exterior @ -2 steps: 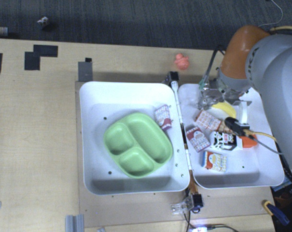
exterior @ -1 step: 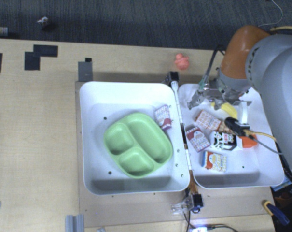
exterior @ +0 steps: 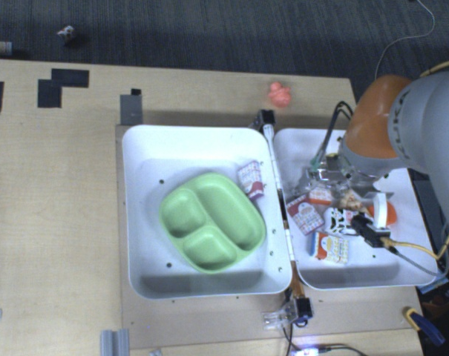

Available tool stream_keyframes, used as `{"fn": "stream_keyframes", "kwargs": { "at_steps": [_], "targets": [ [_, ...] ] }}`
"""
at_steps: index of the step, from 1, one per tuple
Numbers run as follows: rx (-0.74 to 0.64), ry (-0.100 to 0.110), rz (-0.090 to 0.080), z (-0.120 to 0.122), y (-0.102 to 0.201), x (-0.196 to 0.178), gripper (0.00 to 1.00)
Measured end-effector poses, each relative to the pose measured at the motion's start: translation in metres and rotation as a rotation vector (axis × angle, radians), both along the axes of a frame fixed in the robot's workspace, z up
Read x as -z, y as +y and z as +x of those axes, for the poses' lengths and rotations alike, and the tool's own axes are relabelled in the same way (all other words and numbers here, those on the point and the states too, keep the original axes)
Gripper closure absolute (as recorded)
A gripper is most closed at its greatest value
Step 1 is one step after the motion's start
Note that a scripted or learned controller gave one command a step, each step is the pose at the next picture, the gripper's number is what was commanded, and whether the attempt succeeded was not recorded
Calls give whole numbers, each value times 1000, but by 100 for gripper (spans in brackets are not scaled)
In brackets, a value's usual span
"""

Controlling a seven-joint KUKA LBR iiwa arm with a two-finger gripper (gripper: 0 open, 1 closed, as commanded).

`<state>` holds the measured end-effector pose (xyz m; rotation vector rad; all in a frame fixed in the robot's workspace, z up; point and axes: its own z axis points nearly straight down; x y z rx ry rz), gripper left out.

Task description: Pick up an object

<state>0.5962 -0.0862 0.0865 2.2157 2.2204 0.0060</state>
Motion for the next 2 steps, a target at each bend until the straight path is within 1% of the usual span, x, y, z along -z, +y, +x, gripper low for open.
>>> {"fn": "stream_keyframes", "kwargs": {
  "at_steps": [1,2],
  "targets": [
    [-1,-7,0,2,1,-12,100],
    [0,3,2,-76,19,-99,100]
  ]
}}
